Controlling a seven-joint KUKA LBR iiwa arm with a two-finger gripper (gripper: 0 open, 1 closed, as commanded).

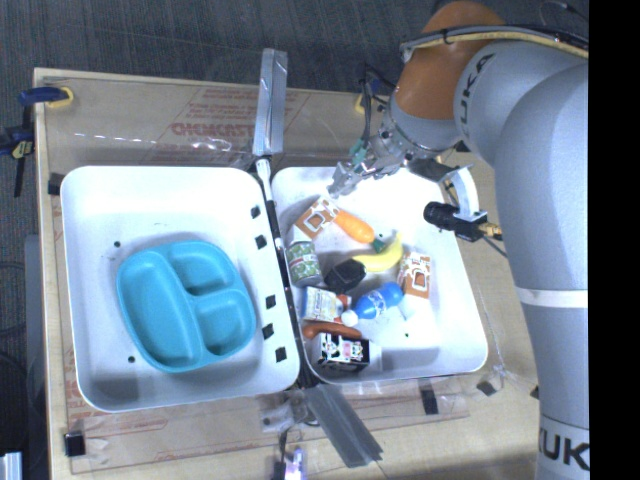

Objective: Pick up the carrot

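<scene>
The carrot (353, 227) is orange with a green top and lies at a slant in the back half of the right bin (452, 343), resting on a small brown and white box (312, 221). My gripper (343, 179) hangs at the bin's back wall, just above and slightly left of the carrot's orange end. It is apart from the carrot and nothing shows in its grasp. The grey arm with its orange band (440, 43) reaches in from the upper right.
Around the carrot lie a yellow banana (383, 258), a black lump (347, 273), a blue bottle (377, 303), a green can (303, 261), a brown packet (418, 274) and a dark box (342, 350). A blue divided tray (185, 303) lies in the left bin (90, 208).
</scene>
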